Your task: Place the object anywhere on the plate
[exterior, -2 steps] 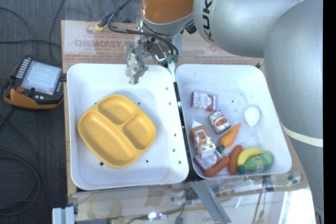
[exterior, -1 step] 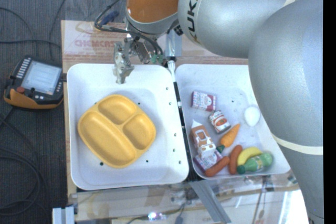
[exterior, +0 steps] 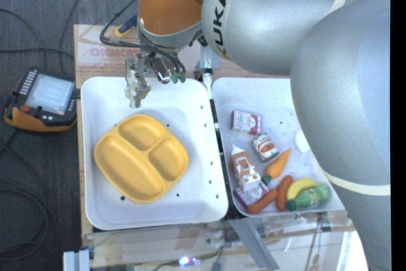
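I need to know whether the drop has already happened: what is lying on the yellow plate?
Nothing lies in the three compartments of the yellow plate; all show bare. It sits in the left bin. The gripper hangs beyond the plate's far edge, with no object visible in it.

Right bin [exterior: 288, 93] far corner hidden under arm [exterior: 330, 54]; hand [exterior: 136, 82] fingers blurred (gap unreadable).
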Robot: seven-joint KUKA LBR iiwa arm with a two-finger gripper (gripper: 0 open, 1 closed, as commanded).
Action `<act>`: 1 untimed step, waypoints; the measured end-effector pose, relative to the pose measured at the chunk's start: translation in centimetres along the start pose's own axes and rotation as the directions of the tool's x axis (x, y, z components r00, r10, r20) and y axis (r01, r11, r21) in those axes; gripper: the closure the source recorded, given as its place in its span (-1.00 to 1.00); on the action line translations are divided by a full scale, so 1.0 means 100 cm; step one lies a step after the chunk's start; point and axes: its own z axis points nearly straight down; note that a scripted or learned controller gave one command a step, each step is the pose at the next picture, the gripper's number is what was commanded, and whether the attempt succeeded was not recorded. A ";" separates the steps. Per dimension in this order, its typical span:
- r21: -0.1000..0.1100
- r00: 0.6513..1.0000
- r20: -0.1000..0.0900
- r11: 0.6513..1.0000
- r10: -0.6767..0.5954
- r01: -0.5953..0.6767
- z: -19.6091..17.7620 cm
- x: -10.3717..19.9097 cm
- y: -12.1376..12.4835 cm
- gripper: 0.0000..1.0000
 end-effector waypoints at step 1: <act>-0.003 1.000 -0.001 1.000 0.020 -0.020 0.065 -0.008 0.021 1.00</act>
